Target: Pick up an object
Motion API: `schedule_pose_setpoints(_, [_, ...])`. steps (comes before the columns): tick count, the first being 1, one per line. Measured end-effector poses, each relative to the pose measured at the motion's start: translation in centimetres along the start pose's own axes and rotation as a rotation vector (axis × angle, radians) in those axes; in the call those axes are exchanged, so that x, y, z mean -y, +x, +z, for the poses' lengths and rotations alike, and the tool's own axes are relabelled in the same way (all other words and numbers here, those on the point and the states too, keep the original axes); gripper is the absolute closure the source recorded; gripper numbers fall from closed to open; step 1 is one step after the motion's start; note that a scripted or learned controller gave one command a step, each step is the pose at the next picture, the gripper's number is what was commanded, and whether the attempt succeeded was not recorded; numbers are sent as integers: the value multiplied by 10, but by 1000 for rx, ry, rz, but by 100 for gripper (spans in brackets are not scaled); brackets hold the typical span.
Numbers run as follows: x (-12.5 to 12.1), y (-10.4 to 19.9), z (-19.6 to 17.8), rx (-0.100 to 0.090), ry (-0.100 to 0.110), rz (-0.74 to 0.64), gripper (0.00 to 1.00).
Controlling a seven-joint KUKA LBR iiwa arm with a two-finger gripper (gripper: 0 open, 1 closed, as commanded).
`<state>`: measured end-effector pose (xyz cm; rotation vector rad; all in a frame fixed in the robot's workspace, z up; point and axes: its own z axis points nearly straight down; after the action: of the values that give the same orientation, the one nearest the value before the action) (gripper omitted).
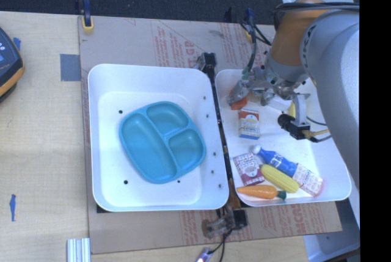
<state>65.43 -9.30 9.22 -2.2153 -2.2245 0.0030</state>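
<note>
Wooden table (43, 151) under a cardboard sheet, bearing two white bins: a blue divided plate (162, 141) in the left bin (104, 80), small goods in the right bin (333, 184). Judged to be at the reaching step, nothing seen lifted. End effector (264, 91) hung low over the right bin's far end, just beside a reddish item (238, 99), with a small carton (249, 123) near. Spread or pressed together: could not tell. Next called for: settling over one item and closing on it. Reddish item partly hidden and too blurred to name.
</note>
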Motion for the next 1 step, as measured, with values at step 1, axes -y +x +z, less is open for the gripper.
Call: schedule_pose_setpoints(1, [-2,0,0,1,-1,-2,0])
